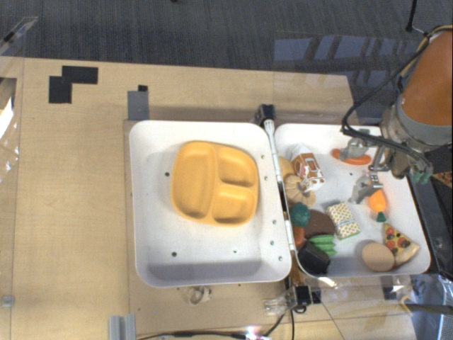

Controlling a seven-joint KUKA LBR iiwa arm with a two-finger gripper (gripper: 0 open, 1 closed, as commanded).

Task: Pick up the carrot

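- Bench [78,211]: pale wooden surface carrying two shallow white bins side by side, with black markings near its far left corner.
- Left bin [152,261]: white, rounded corners, holding a yellow compartment tray [214,181] with one long section on the left and two smaller sections on the right.
- Right bin [417,257]: white, holding a scatter of toy foods.
- Arm [428,83]: grey with an orange band, entering from the right above the far right corner of the right bin.
- Hand [369,184]: metal fingers pointing down into the right bin, just left of the carrot; whether they are spread or closed cannot be told, and nothing is seen between them.
- Carrot [379,201]: small, bright orange, with a bit of green at its near end; it lies on the floor of the right bin toward its right side, just beside the fingertips.
- Other items in the right bin: an egg-like beige piece [378,256] and a pizza slice [398,241] in the near right corner, a checked yellow block [344,219] near the middle, a red-and-white carton [308,168] toward the left, green beans [322,243] and a black cup [313,258] at the near left.
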